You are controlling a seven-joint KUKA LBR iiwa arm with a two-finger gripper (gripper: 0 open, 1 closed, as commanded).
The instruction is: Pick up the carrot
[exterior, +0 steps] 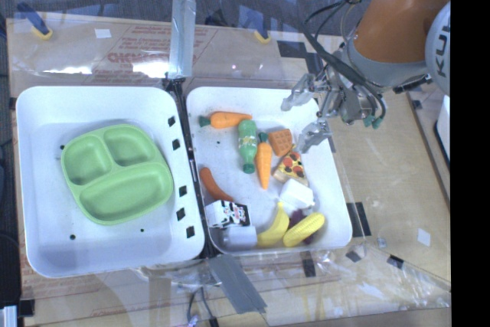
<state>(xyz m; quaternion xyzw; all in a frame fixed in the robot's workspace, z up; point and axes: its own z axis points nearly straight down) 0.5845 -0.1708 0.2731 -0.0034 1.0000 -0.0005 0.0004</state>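
Slim orange plastic toy carrot (263, 165) judged light, stiff, slippery; best gripped mid-body. Gripper (310, 116) spread wide, unladen, at carrot's 1 o'clock.

One fixed camera looks steeply down from above, framing both white bins (31, 165) side by side.

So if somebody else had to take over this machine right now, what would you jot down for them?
Gripper: open, holding nothing, above the right bin's upper right corner.
Carrots: there are two in the right bin. One lies upright in the picture beside the green bottle; the other lies near the bin's top edge.
Done: nothing picked yet.
Left: lower onto a carrot, close, lift. The one by the bottle is closer to the gripper, though the waffle crowds it.
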